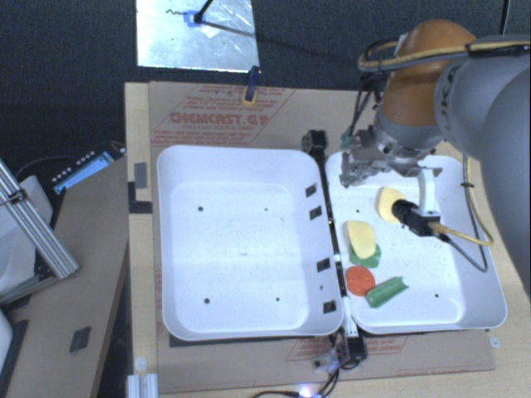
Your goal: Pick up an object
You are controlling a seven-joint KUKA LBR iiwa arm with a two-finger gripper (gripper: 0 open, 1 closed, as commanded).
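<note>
Nothing is lifted yet: the gripper [358, 171] hangs over the right bin's [477, 305] far left corner, finger state impossible to tell

Bins [241, 247] – smooth glossy white plastic; base board [216, 114] – matt brown cardboard; foil sheet [195, 23] – shiny, crinkled.

Even overhead light, soft shadows, slightly grainy, dark surroundings.

bench [141, 247]: light wood, cardboard sheet [216, 114] lying on top | left white bin [178, 247] on cardboard | right white bin [477, 301] touching left bin's right side | yellow clip [250, 98] on cardboard beyond left bin
</note>
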